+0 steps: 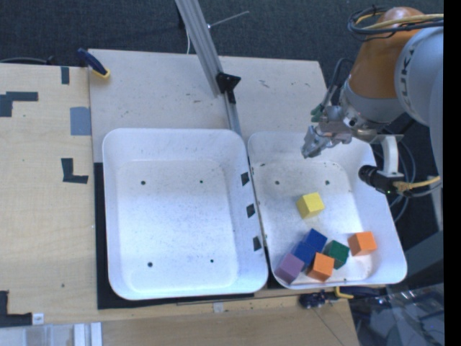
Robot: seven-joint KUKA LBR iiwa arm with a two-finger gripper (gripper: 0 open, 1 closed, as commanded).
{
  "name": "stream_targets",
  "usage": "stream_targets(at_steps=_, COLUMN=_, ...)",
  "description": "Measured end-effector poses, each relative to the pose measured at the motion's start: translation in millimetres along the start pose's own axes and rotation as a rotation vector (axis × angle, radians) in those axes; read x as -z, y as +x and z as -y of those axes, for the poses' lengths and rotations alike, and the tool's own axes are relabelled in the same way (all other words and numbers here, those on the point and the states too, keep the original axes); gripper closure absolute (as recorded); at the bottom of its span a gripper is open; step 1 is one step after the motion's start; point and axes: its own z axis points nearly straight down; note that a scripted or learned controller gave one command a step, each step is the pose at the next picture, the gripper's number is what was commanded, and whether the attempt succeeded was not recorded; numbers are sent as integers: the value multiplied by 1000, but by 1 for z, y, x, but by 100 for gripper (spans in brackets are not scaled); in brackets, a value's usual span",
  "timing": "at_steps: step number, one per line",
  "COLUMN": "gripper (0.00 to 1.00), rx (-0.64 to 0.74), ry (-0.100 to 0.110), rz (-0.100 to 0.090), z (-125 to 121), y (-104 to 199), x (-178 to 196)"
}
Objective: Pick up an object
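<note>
You have a yellow cube (311,205) lying alone mid-bin, open floor around it; gripper (314,144) hangs near the far rim, finger state indiscernible.

Both bins, the left bin (176,211) and the right bin (328,179), appear as smooth white plastic with a faint sheen, speckled with dark scuff marks. The bench top (43,193) shows a pale, matt wood-grain finish, patched with matt grey tape pieces (80,120). The slanted rail (202,34) looks like brushed, light grey metal. The arm (403,56) has a glossy orange band and smooth grey casing. The blocks, e.g. the yellow cube (311,205), look matt.
</note>
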Motion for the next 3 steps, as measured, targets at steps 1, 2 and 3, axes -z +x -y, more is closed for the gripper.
stream_targets(at_steps=1, gripper=100, rx=1, ry=3, rz=-1, z=-1, y=0, x=32)
stream_targets(at_steps=2, gripper=100, rx=5, ry=7, rz=-3, z=6, y=57, x=37)
stream_targets(at_steps=3, gripper=100, rx=5, ry=7, rz=-3, z=15, y=105, x=38)
